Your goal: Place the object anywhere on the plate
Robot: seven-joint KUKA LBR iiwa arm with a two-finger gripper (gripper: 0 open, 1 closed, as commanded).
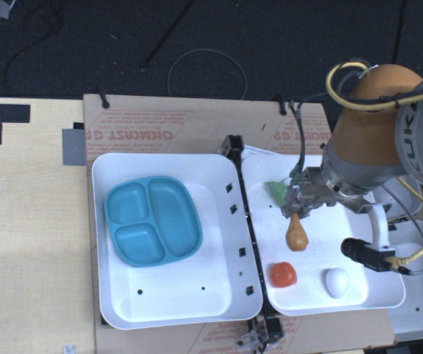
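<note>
A blue three-compartment plate [152, 220] lies in the left bin [167, 301]. In the right bin [359, 301], my gripper [295, 211] is down over a tan pear-shaped object [296, 236]. The object's narrow neck runs up between the fingers, and its round end points toward the bin's front. The gripper is shut on that neck. The plate is well to the left, across the divider between the bins.
The right bin also holds a green object [276, 191] just left of the gripper, a red round object [283, 274] and a white egg-shaped object [337, 282] near the front. A black part with a cable [366, 254] hangs off the arm at right.
</note>
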